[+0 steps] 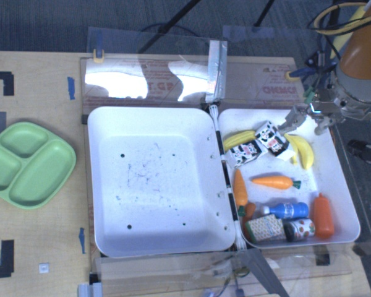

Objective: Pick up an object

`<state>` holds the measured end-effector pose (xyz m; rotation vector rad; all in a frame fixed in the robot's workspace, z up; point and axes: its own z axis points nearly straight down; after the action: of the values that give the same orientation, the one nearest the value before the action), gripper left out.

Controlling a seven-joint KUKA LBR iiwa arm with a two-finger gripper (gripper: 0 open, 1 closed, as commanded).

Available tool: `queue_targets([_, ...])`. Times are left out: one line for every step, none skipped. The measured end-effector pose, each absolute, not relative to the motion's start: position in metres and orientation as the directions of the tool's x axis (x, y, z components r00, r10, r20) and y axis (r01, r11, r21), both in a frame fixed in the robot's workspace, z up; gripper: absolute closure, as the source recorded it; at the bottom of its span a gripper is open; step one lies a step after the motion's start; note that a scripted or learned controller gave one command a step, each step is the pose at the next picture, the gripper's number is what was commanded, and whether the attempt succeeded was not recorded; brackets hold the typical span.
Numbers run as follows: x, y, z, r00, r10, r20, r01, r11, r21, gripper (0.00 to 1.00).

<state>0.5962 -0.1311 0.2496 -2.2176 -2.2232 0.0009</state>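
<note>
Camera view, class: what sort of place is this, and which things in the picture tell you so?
Most likely a robotics lab set up for grasping trials. A robot arm with its tool reaches over two white bins on a bench; the right bin holds toy food like a carrot, and dark stand legs cross the carpet behind.

In the right bin you have two bananas, three carrots, two cow-print cartons, one bottle, one can.
</note>
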Motion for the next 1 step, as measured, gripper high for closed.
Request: queue_targets([0.5785,-0.1945,0.1451,0.115,0.993,0.000,0.993,-0.115,-0.001,0.00])
